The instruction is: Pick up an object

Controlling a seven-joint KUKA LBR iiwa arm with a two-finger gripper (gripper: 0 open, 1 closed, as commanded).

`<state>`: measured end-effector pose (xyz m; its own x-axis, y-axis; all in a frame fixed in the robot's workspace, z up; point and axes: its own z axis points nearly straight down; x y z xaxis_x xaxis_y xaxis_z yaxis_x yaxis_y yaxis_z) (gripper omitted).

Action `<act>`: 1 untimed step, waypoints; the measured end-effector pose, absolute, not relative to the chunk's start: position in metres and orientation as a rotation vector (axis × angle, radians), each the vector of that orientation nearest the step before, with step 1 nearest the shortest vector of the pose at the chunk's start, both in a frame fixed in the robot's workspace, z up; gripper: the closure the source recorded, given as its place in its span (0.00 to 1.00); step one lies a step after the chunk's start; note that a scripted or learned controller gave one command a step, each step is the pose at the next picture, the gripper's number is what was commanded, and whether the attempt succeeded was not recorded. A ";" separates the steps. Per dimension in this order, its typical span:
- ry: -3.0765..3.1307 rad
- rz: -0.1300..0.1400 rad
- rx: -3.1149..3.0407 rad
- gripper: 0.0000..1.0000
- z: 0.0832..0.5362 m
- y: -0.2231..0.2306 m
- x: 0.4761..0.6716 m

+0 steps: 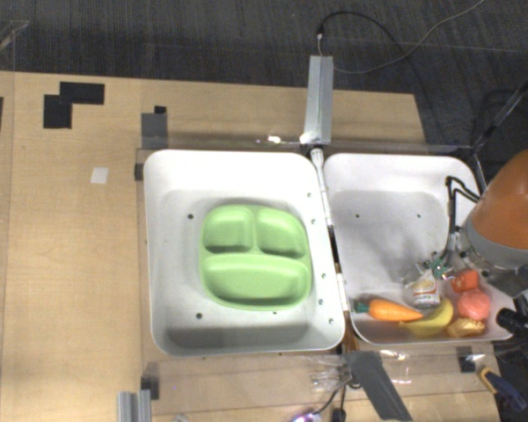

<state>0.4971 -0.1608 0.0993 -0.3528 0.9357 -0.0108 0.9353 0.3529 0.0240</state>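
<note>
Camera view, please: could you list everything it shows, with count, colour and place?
bins: two, white, side by side on the bench
divided tray: one, light green, in the left bin
carrot: one, orange, right bin's near edge
banana: one, yellow, beside the carrot
round fruit: one, pinkish red, right bin's near right corner
small packet: one, pale, behind the banana
bench: one, tan wood
arm: one, grey with orange band, over the right bin's right side

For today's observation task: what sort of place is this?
Probably a robotics lab bench: two white bins, a robot arm reaching in, toy food like a carrot, and loose cables behind.
</note>
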 end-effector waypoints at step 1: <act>2.597 0.004 1.758 1.00 0.197 -0.117 0.502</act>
